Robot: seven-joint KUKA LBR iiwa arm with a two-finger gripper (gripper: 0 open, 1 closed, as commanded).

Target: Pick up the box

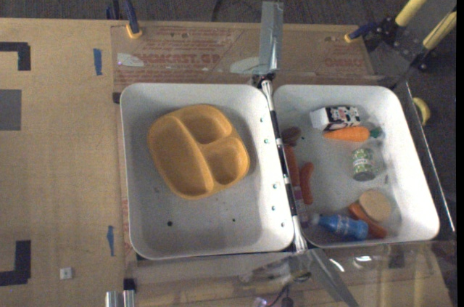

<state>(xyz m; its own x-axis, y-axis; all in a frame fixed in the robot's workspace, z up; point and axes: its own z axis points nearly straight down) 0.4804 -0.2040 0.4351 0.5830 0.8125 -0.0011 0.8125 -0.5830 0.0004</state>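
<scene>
White, shallow bins sit side by side on the cardboard-covered tabletop [65,153]. The left bin [145,226] holds a yellow divided plate [199,151], set toward its far-left part. The right bin [413,182] holds the box [336,116] (a small black-and-white carton) near its far wall. It lies on its side with an orange carrot [351,133] touching its near edge. Nearer the camera lie a clear jar [365,162], a round bun [375,205] and a blue bottle [343,226]. Two red sausages [307,182] lie by the dividing wall. Pincer state: cannot be determined.
</scene>
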